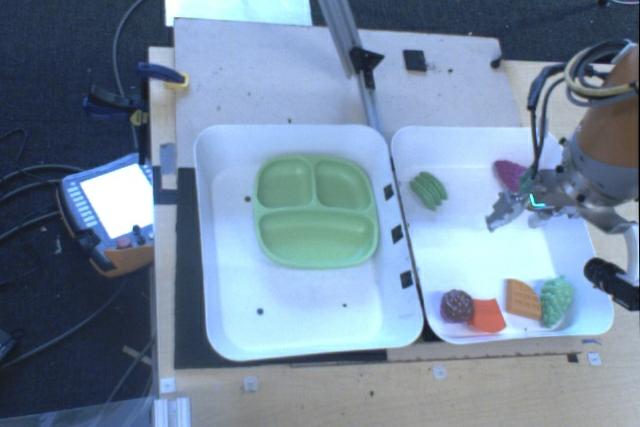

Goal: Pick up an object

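Fingers of the gripper (505,211) look slightly parted and hold nothing; they hang over bare floor of the right bin (470,255), though the angle leaves their exact gap unclear. Taking that bin as landmark, the purple object (510,174) lies just behind the fingertips, the green ribbed piece (429,189) near its left wall, and the brown ball (457,305), orange block (488,316), waffle piece (522,299) and green leafy toy (557,299) along its front edge. Nothing is lifted yet: choosing, closing and raising all remain. Beyond the bin's right wall, the arm (605,145) leans in, wrist tilted down and leftward.
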### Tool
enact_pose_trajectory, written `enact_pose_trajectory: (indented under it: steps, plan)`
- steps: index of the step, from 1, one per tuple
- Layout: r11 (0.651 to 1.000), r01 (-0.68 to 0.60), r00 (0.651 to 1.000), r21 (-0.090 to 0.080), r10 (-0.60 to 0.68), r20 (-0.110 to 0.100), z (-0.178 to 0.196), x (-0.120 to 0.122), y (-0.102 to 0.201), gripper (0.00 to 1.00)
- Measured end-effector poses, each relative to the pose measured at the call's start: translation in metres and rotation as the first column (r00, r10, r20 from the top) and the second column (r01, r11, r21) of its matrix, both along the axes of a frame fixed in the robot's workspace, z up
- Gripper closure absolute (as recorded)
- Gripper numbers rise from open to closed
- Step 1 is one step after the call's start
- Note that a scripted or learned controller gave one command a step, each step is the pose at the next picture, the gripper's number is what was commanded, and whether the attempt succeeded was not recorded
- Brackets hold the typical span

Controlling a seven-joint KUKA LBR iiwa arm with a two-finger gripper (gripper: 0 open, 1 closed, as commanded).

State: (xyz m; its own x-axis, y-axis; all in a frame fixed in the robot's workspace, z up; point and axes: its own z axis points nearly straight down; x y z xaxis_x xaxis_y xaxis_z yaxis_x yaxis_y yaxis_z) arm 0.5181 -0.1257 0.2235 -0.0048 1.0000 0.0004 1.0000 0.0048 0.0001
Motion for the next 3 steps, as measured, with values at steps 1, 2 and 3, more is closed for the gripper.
enact_pose_trajectory:
  steps: [1, 2, 3]
  plan:
    - [1.0, 0.0, 1.0, 0.0, 0.0, 0.002, 0.001, 0.0, 0.0, 0.0]
    - [1.0, 0.003, 1.0, 0.0, -0.003, -0.003, -0.061, 0.006, 0.001, 0.0]
    - [1.0, 0.004, 1.0, 0.001, -0.004, -0.003, -0.103, 0.003, 0.001, 0.0]
